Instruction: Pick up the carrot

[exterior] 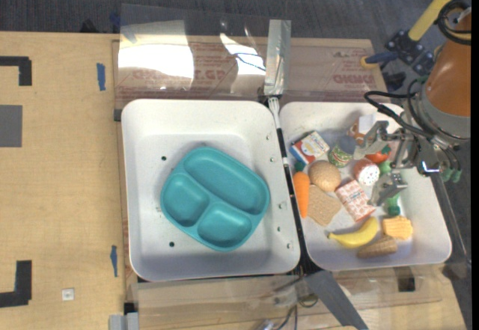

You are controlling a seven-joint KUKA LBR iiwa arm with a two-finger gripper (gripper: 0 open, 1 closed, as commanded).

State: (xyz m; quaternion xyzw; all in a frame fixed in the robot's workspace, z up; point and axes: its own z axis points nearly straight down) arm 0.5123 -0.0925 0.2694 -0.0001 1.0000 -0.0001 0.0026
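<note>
The carrot [301, 194] is a small orange toy lying lengthwise along the left wall of the right bin [434, 246], its tip pointing toward the front. My gripper [386, 162] hangs over the right side of that bin, well to the right of the carrot, with several toys between them. It stands open and holds nothing. The arm's orange band [452, 81] rises behind it at the right edge.
Packed beside the carrot are a tan cracker [323, 207], a beige egg-shaped toy [325, 175], a pink carton [355, 200], a banana [355, 233], corn [397, 227] and a small milk carton [310, 147]. A teal divided plate [215, 197] lies in the left bin [142, 141].
</note>
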